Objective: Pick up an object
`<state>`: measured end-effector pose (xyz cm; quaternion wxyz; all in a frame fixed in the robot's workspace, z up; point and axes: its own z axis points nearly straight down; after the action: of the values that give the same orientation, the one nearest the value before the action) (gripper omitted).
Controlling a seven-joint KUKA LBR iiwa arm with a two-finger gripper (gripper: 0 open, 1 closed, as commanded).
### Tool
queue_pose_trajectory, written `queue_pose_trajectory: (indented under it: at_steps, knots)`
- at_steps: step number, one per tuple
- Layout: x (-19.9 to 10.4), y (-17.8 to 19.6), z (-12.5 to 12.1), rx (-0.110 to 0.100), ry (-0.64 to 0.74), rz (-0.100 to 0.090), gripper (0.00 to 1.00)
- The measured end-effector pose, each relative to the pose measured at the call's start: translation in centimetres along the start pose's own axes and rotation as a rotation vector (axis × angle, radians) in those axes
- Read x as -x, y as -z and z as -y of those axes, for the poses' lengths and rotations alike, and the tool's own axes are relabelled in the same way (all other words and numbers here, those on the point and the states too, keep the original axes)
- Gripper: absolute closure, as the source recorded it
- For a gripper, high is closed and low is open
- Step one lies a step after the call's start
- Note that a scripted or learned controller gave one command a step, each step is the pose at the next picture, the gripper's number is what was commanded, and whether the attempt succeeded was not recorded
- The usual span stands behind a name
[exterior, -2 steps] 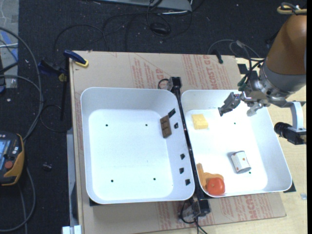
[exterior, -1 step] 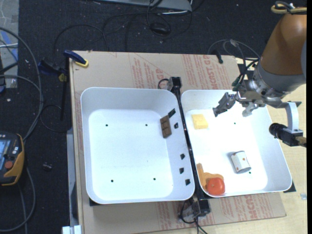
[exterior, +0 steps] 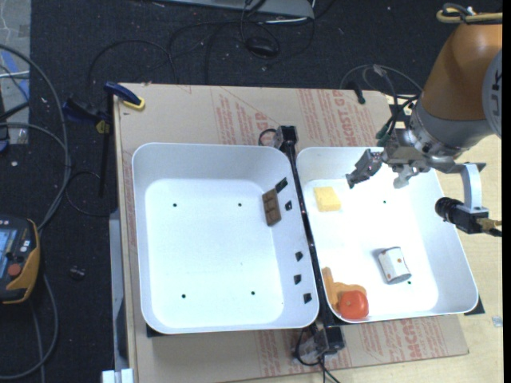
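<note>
- Yellow block (exterior: 327, 199) lies flat in the upper left part of the right bin (exterior: 447, 250), just below and left of the tool, apart from it.
- The tool (exterior: 382, 169) hangs over the upper part of that bin with its two dark fingers spread wide, nothing between them.
- Above it the grey arm with its orange band (exterior: 467, 54) comes in from the upper right of the frame.
- A small grey-and-white object (exterior: 393, 264) lies lower in the same bin, well apart from the tool.
- A red-and-orange object (exterior: 347, 298) sits in the bin's lower left corner, touching the wall.
- The left bin (exterior: 160, 166) holds a brown bar (exterior: 272, 207) leaning near its right wall, in the upper right part.
- Both bins rest side by side on the bench (exterior: 207, 110), a cardboard-coloured board with red printing.
- Black cables (exterior: 263, 46) trail over the dark floor at the top of the frame.
</note>
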<state>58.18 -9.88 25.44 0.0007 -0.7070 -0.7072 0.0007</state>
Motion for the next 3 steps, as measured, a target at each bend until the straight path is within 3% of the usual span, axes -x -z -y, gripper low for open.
queue_pose_trajectory:
  at_steps: [1, 2, 3]
  knots:
    - [-2.3, 1.2, 1.5, 0.003, 0.002, -0.001, 0.00]
    - [-2.9, 0.1, 2.0, 0.001, 0.000, 0.000, 0.00]
    - [-0.8, -2.7, -0.3, -0.001, -0.001, 0.000, 0.00]
